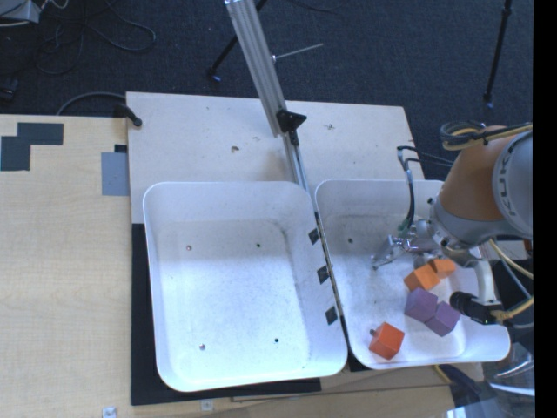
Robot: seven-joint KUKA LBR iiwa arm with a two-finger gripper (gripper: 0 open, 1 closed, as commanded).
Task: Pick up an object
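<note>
My gripper (389,252) hangs low over the middle of the right bin (365,207), below the arm's orange band (470,185). Just to its right lie two orange blocks (426,278), one partly under the wrist. Two purple blocks (431,310) sit together below them, close to the bin's front right. An orange cube (387,340) rests alone at the front edge of the bin. I see nothing held in the gripper.
The left bin (226,286) stands beside the right one, with a row of black clips (320,273) between them. A slanted aluminium post (261,68) rises behind the bins. Cables (500,307) hang at the right of the arm.
</note>
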